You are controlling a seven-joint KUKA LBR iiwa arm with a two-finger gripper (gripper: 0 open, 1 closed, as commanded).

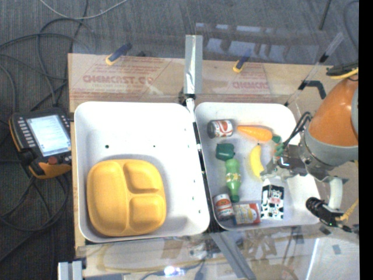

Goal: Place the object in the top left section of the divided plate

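Gripper point(278, 163) low in the right bin point(298, 116), just beside the banana point(255, 160); its grasp state cannot be told.

Nothing is visibly held, and the divided plate point(126, 198) in the left bin point(116, 114) sits bare (all sections unfilled). Judging the step as picking, the arm should centre squarely over one item, such as the banana or the carrot point(255, 133), clear of the green bottle point(233, 177) and cans, before lifting and carrying it well across to the plate's top left section.

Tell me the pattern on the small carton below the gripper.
Black and white cow patches on the small carton, clearest in the camera view.
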